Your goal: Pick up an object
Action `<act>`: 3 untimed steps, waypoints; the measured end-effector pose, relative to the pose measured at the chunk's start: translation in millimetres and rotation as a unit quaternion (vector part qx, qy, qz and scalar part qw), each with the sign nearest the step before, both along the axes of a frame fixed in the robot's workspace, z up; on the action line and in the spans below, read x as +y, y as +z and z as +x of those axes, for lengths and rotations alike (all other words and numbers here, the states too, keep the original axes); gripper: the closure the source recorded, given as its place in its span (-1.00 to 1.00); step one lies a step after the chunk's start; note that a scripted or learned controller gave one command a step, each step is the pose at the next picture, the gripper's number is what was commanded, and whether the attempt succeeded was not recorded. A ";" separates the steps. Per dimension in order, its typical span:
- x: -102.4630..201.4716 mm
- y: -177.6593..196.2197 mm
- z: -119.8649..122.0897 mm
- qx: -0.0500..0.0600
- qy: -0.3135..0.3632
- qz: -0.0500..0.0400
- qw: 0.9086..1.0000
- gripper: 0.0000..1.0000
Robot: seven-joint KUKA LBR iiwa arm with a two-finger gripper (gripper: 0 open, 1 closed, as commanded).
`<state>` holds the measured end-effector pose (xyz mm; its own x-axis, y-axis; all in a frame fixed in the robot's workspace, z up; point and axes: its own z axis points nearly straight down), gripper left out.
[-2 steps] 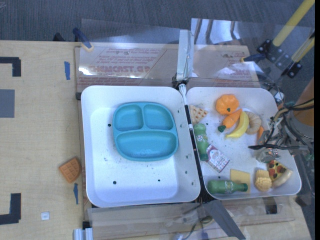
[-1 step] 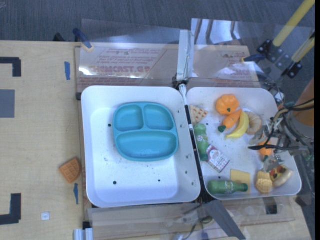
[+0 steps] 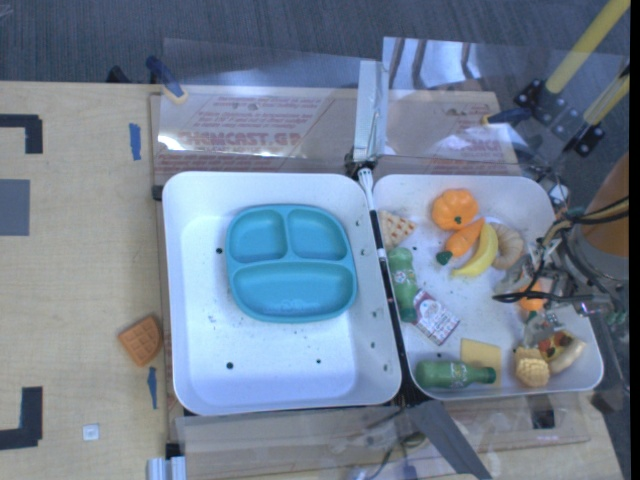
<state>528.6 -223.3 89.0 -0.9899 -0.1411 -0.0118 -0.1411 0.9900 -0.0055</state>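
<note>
Gripper (image 3: 548,286) sits low at the right edge of the right bin (image 3: 480,190), buried in cabling from my angle; I can't tell its state, and I see nothing held. Arm (image 3: 610,223) enters from the right, orange band just above that spot, so my read is it's working the near-right cluster. Candidate objects are all in the right bin: toy pumpkin (image 3: 455,208) at the top, carrot (image 3: 458,243) and banana (image 3: 483,250) touching just below it, waffle piece (image 3: 397,229) by the divider, green can (image 3: 402,278) and a small printed packet (image 3: 435,318) along the left side, yellow cheese block (image 3: 480,352) and green bottle (image 3: 455,373) lying flat near the front rim, corn cob (image 3: 531,368) in the front-right corner. Something small and orange (image 3: 532,304) lies right under the wrist, too occluded to name. Left bin (image 3: 200,268) holds only the blue divided plate (image 3: 291,263), probably the drop side. One more waffle piece (image 3: 141,339) sits out on the tabletop (image 3: 70,268), well apart from both bins, likely out of play. Judgement: pick not yet made; objects in that corner are crowded, so a clean two-finger close looks risky.
</note>
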 end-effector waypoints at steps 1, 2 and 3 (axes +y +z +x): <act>0.8 13.9 4.9 -0.008 0.002 -0.002 1.000 1.00; 1.3 12.9 4.5 -0.007 0.002 -0.002 1.000 -1.00; 0.9 -0.1 2.2 0.000 -0.014 0.001 1.000 -1.00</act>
